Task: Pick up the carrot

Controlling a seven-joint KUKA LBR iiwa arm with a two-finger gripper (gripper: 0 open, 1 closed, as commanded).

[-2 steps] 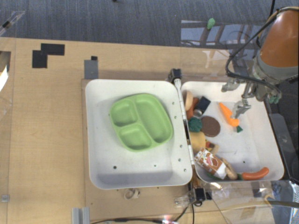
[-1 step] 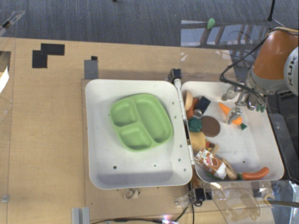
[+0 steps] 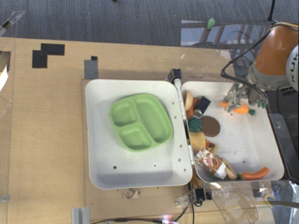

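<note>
The claw (image 3: 238,98) is right over the carrot (image 3: 237,109), upper right of the frame. I cannot tell its state. It should squeeze the carrot's middle.

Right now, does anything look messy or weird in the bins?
A bit. The toys in the right bin are bunched against its left wall, and the green plate in the left bin sits turned at an angle. Nothing looks spilled or broken.
</note>
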